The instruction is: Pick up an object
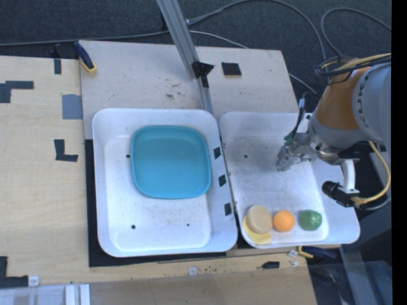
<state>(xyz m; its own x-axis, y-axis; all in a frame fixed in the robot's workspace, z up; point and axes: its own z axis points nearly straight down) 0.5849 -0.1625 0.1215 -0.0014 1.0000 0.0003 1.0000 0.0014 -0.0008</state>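
Over the right bin (331, 232), the pincer (285, 162) hangs above bare white floor in the middle of that bin, its tip pointing down and toward the left. Whether it is released or clenched cannot be told from this angle, and nothing shows between its tips. The grey arm (375, 107), with its orange band (337, 103), reaches in from the right edge above the bin's far right corner.

Along the near wall of the right bin three small things lie in a row, well apart from the pincer: a tan disc (259, 219) resting on a yellow piece (255, 237) at the left, an orange ball (283, 221) just beside it, and a green ball (310, 220) at the right. None of them touches the pincer.

The left bin (108, 170) holds a blue square plate (170, 161), lying flat toward the far side of that bin. Both bins sit side by side on the table (38, 189). A grey metal bar (181, 30) runs at a slant from the top of the view down to the gap between the bins.
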